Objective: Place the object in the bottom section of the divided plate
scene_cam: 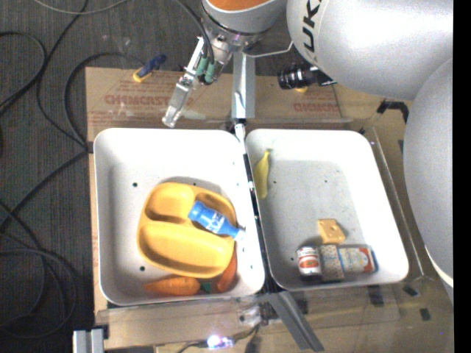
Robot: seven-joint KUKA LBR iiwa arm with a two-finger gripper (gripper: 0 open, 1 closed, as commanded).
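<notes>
The hand [202,98] hovers spread and holding nothing above the left bin [110,197], so next it must drop toward the blue packet [214,220] on the yellow divided plate [184,234].

dark floor [44,50]; black cables [29,219]; cardboard sheet [118,101]

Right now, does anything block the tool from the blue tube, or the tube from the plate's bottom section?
Nothing visible does. The tool hangs open past the bins' far edge, with a free path to the blue tube, which lies on the yellow plate just above its bottom section.
</notes>
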